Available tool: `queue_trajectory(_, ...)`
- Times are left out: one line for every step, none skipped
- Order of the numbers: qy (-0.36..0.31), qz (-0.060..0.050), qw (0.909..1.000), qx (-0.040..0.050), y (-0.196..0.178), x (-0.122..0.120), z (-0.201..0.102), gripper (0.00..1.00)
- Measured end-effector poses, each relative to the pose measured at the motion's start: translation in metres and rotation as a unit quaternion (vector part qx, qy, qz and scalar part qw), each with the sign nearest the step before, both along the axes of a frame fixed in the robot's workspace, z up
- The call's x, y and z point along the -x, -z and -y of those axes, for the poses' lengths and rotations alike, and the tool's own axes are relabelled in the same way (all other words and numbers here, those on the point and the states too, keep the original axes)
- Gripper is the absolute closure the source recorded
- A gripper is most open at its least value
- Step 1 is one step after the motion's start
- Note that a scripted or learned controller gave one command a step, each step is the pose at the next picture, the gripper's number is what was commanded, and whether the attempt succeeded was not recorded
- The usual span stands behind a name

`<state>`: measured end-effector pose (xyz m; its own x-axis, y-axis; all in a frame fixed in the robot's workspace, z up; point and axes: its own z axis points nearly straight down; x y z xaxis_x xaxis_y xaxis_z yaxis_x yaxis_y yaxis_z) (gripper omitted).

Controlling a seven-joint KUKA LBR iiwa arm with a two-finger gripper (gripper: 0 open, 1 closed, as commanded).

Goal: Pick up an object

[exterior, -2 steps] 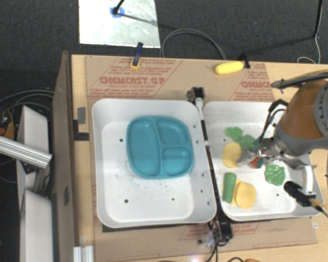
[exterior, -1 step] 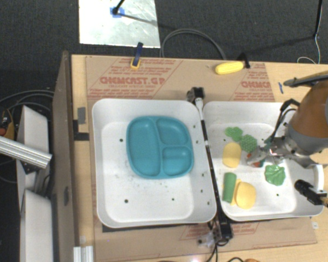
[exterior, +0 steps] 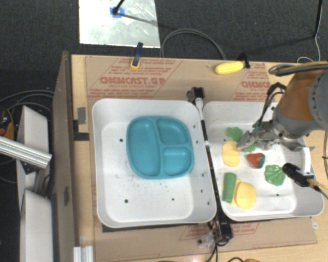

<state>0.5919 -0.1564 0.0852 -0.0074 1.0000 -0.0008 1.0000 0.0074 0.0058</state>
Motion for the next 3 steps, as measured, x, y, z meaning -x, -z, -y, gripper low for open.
queue_trajectory(0.004, -0.004, 1.0000, -0.0003, 0.001, 0.035, 0.011, 0.00)
queue_trajectory(0.002, -0.001, 1.0000, -0.0002, -0.010, 0.033, 0.010, 1.00)
queue_trajectory(-0.001, 0.002, 1.0000, 0.0001, -0.098, -0.014, -0.044, 1.00)
